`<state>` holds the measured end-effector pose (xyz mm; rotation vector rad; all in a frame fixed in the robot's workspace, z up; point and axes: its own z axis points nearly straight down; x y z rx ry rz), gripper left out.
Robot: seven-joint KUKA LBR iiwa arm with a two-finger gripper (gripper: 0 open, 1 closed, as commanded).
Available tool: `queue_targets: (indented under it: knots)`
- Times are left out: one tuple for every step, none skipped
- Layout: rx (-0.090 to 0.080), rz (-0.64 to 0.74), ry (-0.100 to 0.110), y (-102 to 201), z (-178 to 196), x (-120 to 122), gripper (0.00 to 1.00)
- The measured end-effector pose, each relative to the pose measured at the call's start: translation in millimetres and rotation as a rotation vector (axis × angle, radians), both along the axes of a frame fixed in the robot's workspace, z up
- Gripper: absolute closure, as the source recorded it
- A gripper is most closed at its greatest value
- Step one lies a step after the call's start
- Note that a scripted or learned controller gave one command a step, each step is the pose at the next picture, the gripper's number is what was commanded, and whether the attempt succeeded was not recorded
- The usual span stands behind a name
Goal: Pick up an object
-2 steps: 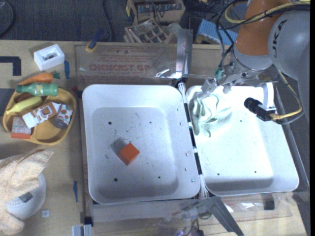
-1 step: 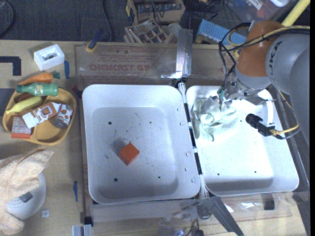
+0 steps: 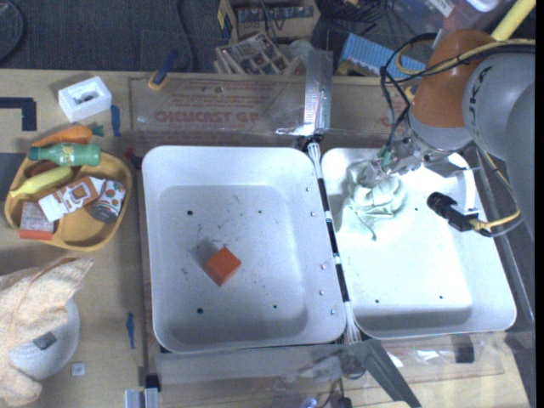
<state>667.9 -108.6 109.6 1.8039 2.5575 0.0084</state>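
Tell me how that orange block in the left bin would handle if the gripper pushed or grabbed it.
The orange block looks like a stiff cube, so it should slide, not roll. Flat faces probably suit a two-finger pinch. It sits skewed to the left bin walls, so the grip may need turning.

**Little legible lettering on the bench**

One marking can be partly made out: a line of reddish capital letters printed on the clear plastic sheet (image 3: pixel 217 107) that lies flat at twelve o'clock from the left white bin (image 3: pixel 161 253). The letters appear reversed or upside down from this camera angle and are too blurred to spell with confidence. The small packets in the yellow bowl (image 3: pixel 21 215), at nine o'clock from that bin, carry printed patches of red and brown, but no word or number on them is readable.
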Motion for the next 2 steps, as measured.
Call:
queue_targets:
  knots:
    - [0.002,-0.163,0.009,30.0,98.6,-0.4,1.0]
    - [0.0,0.134,0.009,39.6,107.3,-0.2,1.0]
